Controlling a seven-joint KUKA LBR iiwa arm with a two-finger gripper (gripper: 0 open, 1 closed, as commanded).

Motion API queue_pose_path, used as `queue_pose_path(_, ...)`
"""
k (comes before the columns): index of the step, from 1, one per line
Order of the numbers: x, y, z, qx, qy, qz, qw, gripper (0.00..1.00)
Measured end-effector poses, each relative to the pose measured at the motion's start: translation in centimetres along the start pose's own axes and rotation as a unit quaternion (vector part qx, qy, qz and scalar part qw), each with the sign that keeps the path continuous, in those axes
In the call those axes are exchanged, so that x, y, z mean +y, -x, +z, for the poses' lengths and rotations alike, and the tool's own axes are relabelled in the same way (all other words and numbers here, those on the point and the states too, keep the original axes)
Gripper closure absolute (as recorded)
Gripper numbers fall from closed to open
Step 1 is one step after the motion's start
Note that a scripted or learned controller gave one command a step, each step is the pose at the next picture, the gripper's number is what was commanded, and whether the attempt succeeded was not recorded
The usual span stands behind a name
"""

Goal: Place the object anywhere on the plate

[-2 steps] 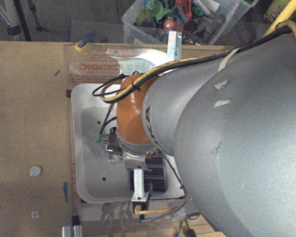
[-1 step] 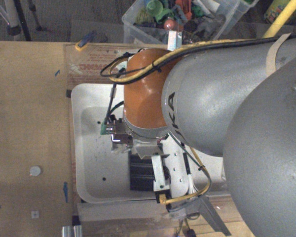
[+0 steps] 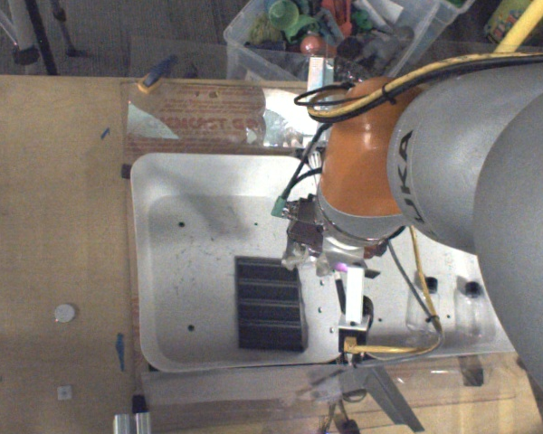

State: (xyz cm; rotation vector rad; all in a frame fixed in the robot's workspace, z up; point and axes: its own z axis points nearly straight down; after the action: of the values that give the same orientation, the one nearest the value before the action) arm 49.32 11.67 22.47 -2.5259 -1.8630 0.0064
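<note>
One black ribbed block (image 3: pixel 270 304) is seen lying flat in the white bin (image 3: pixel 176 242), near its front wall. The gripper (image 3: pixel 298 250) is poised at the block's far right corner; whether it is spread or closed cannot be told.

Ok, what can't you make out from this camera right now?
1. Pincer, camera view: the orange wrist band overhangs it, so whether it holds anything is unclear.
2. Right side of the white bin: covered by the grey arm.
3. Black ribbed block: its upper right corner sits under the wrist, so contact is unclear.
4. Dark dots on the bin floor: too small to identify.
</note>
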Motion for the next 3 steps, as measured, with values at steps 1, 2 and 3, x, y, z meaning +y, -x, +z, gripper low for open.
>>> queue_pose_path(1,-4.0,-8.1,7.4,0.000,0.000,-0.006,1.0000,1.00)
queue_pose_path(2,-3.8,-7.7,-7.0,0.000,0.002,-0.141,0.9899,1.00)
queue_pose_path(3,-4.2,-9.9,9.0,-0.001,0.000,0.082,0.9966,1.00)
